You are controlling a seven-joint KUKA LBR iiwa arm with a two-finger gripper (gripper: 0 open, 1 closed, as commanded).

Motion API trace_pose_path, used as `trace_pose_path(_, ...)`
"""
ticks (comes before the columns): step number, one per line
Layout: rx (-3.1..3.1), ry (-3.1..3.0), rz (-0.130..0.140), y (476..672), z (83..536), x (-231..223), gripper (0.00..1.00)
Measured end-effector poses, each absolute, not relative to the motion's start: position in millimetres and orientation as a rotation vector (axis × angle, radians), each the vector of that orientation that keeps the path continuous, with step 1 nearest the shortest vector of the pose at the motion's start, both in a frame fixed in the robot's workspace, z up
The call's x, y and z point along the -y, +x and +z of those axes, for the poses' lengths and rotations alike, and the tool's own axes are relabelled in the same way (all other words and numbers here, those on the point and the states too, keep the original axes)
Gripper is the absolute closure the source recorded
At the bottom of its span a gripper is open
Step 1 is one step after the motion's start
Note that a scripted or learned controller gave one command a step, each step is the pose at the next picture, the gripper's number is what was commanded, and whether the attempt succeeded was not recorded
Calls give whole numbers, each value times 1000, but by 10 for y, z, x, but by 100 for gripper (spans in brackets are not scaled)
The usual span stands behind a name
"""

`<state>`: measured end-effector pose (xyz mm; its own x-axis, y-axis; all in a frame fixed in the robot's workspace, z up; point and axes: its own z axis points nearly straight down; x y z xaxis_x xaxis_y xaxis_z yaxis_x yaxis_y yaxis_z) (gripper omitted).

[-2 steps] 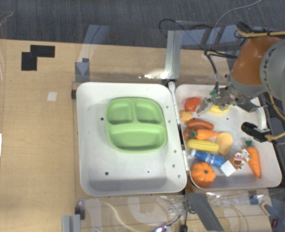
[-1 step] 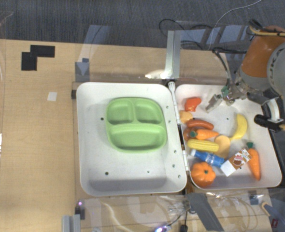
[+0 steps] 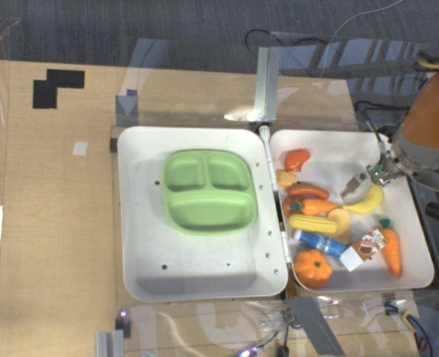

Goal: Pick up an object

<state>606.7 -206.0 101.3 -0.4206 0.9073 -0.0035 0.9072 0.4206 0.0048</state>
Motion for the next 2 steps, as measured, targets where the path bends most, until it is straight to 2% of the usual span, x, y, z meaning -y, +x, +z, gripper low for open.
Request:
trace_pose_path(1, -2755, 1493, 4, 6066, 2046, 2055, 0)
trace_pose_path(2, -2891, 1212, 4, 6057, 940, 1467, 0)
